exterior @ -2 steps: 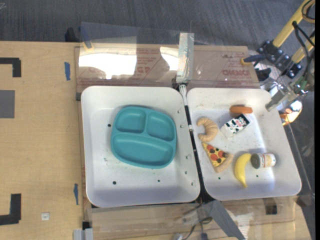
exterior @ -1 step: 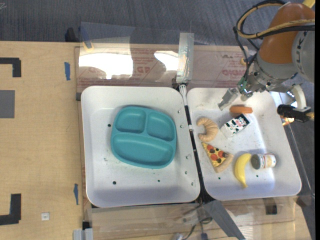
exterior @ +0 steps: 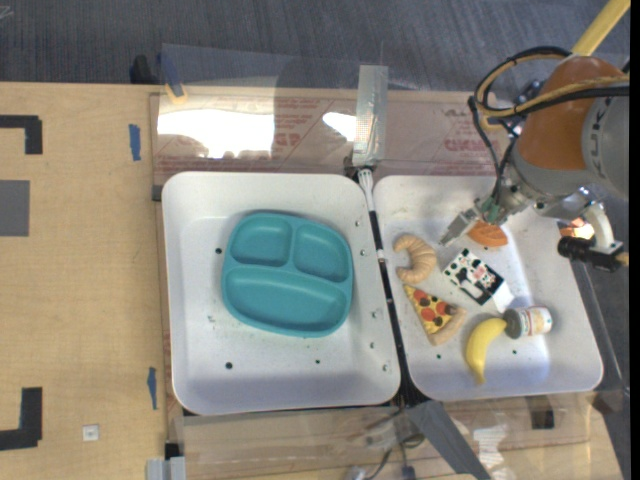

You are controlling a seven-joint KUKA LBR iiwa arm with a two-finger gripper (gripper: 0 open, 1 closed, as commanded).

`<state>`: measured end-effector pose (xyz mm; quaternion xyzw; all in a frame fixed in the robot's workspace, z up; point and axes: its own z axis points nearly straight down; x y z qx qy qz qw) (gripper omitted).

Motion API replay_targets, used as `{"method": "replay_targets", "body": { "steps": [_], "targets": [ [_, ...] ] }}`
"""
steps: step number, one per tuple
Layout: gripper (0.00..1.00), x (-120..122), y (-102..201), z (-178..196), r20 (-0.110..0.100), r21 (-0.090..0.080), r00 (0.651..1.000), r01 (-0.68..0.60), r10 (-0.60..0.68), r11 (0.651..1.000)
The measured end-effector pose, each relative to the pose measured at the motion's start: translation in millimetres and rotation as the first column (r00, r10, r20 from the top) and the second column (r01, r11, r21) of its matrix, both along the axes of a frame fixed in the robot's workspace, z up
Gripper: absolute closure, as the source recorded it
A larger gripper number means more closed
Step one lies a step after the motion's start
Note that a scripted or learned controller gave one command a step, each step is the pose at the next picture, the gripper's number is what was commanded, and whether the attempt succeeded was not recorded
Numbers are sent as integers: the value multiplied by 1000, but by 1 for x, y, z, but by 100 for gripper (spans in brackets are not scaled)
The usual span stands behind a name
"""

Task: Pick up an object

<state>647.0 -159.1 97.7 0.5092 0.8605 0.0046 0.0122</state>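
Gripper (exterior: 478, 220) sits low over the back of the right bin (exterior: 580, 368), touching or just above a small orange piece (exterior: 490, 235); whether it is open or closed cannot be told. Near it lie a croissant (exterior: 418, 258), a black-and-white block (exterior: 473, 275), a pizza slice (exterior: 435, 313), a banana (exterior: 481, 344) and a small jar (exterior: 528, 321). The left bin (exterior: 190, 368) holds a teal divided plate (exterior: 288, 274).

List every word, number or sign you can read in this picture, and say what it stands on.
Red print on the clear plastic sheet behind the white bins: blurred, unreadable.
Black-and-white patterned card in the right bin: white marks, too small to read.
Small label on the little jar: too small to read.
Nothing else carries text.
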Motion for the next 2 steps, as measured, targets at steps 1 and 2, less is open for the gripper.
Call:
{"method": "replay_targets", "body": {
  "steps": [1,2],
  "targets": [
    [100,-3,1,4,-9,2,1000,1,-1,1000],
    [0,-3,1,3,-11,2,1000,1,-1,1000]
  ]
}}
